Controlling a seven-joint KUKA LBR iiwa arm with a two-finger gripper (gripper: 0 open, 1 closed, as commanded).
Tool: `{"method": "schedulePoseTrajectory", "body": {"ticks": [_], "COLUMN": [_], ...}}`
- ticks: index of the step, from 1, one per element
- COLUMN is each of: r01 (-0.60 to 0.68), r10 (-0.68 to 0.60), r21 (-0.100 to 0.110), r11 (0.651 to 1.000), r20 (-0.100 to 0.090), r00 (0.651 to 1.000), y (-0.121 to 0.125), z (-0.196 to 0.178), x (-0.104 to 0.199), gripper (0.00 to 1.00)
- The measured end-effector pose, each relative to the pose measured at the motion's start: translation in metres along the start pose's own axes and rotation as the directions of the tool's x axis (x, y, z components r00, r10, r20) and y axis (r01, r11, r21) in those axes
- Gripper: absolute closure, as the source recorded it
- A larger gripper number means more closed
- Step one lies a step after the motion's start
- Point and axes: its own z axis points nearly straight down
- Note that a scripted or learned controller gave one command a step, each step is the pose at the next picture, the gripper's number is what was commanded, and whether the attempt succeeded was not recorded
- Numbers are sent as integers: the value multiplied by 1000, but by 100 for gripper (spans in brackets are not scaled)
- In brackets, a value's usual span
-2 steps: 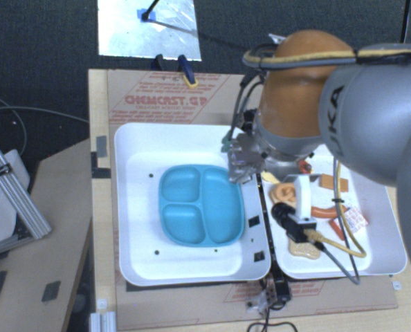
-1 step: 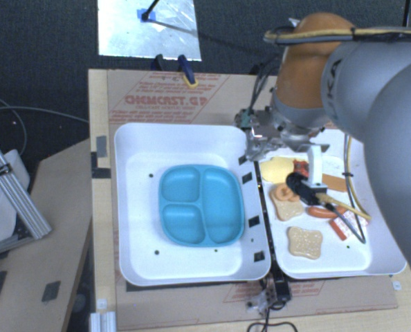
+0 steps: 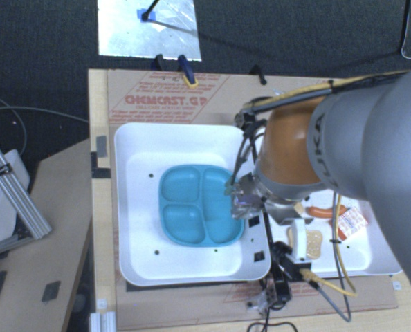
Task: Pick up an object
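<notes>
Dark carpet is surrounding the bench point(image 3: 171, 92), which is bearing two white bins. A blue divided tray point(image 3: 195, 205) is lying in the left bin point(image 3: 140, 185). The grey arm point(image 3: 358, 137) is hanging over the seam between the bins, its gripper point(image 3: 241, 203) at the tray's right edge; I cannot tell its state. A sausage point(image 3: 321, 211), a red-and-white packet point(image 3: 351, 220) and a tan slice point(image 3: 313, 243) are lying in the right bin point(image 3: 354, 258).
</notes>
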Motion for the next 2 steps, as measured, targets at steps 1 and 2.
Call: {"method": "schedulePoseTrajectory", "body": {"ticks": [1,2], "r01": [-4,4], "r10": [4,-4], "r21": [-17,-30], "r11": [1000,1000], "r20": [2,-3], "r00": [1000,1000], "y": [21,-9], "z": [-35,-171], "x": [-33,-23], "gripper": [100,100]}}
